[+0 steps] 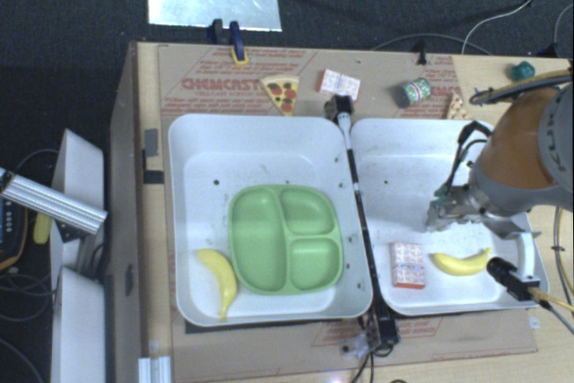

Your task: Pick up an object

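Note:
Two things lie near the front of the right bin (404, 148): a yellow banana (460, 263) and, left of it, a small red-and-white box (407, 265). My gripper (445, 214) hangs over the bin floor just behind and slightly left of the banana. It sits apart from both things, and nothing shows in it. The grey wrist and orange band rise to the right of it. In the left bin (206, 148) there is a green divided plate (285, 238), with a second banana (220, 278) at its front left.
Behind the bins, on the cardboard, lie a toy pizza slice (281, 92), a small card (339, 84), a little can (415, 91) and a teal object (523, 70). A dark ridge (354, 184) separates the two bins.

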Robot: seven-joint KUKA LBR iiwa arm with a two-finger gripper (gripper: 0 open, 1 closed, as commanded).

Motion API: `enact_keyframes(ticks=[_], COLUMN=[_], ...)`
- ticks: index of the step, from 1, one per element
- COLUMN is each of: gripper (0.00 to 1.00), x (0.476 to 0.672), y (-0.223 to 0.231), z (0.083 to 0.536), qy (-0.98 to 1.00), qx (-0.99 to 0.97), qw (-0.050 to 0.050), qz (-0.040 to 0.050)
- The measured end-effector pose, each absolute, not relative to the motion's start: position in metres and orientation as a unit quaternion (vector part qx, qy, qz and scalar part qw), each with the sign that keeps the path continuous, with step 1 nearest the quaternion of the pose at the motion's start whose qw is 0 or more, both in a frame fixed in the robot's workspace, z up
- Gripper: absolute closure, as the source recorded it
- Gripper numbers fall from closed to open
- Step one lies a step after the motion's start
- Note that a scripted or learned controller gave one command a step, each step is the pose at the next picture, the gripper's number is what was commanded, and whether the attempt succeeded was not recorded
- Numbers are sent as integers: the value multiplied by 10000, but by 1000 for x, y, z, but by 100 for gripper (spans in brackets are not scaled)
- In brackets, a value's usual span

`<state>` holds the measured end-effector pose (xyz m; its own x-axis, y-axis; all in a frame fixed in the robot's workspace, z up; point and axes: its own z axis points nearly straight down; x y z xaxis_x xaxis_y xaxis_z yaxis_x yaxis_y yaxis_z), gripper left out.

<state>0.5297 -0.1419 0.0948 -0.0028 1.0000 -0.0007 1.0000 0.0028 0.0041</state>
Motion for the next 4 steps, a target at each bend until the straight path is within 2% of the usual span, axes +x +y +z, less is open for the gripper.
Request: enact_keyframes(ticks=[1, 2, 3, 4], gripper=[0, 0, 0, 0], x=[530, 486, 578, 618], y=[-142, -194, -166, -207], z=[95, 87, 85, 169], qy=[7082, 7070, 7085, 7086], qx=[7060, 7073, 7057, 7056], qw=[16, 3, 12, 33], qz=[12, -4, 12, 12])
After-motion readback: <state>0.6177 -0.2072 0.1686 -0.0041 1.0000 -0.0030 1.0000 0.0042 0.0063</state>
